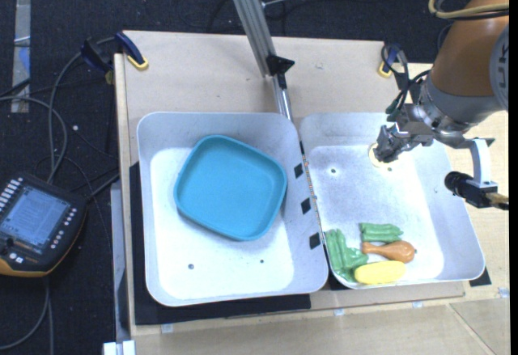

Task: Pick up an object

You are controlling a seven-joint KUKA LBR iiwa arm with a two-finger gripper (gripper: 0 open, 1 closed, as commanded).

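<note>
In the right bin [453, 208], near its front edge, lie several toy foods: a green bean pod [342, 251], a green piece [380, 230], an orange-brown drumstick [390, 249] and a yellow piece [379, 272]. My gripper [387, 147] hangs over the far part of the right bin, well behind these toys. Nothing is seen between its fingers. A small pale round thing [377, 154] sits right by its tip. A blue square plate [231, 186] rests in the left bin [162, 264].
A metal pole [255, 10] slants down from the top to the joint between the bins. Clamps [129, 50] sit at the bench's back corners. A pendant [36, 224] with cables lies on the floor at the left.
</note>
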